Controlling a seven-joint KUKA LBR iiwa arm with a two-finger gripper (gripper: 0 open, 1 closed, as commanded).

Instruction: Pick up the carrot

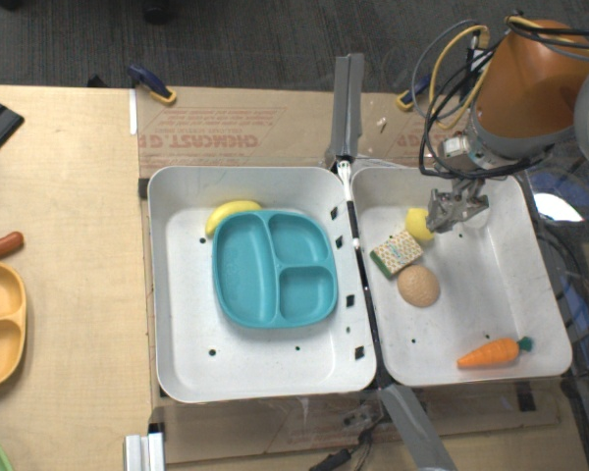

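Note:
An orange carrot (pixel 491 352) with a green tip lies near the front right corner of the right bin (pixel 530 263). My gripper (pixel 452 211) hangs over the back of that bin, far from the carrot, close beside a small yellow piece (pixel 418 224). The arm's orange band and cables rise above it at the top right.
In the right bin lie a checkered sponge-like block (pixel 397 253) and a tan egg-shaped thing (pixel 418 287). The left bin (pixel 177 292) holds a teal divided tray (pixel 273 267) with a yellow banana (pixel 232 211) behind it. An orange plate (pixel 0 324) and a sausage (pixel 0 244) lie on the bench at left.

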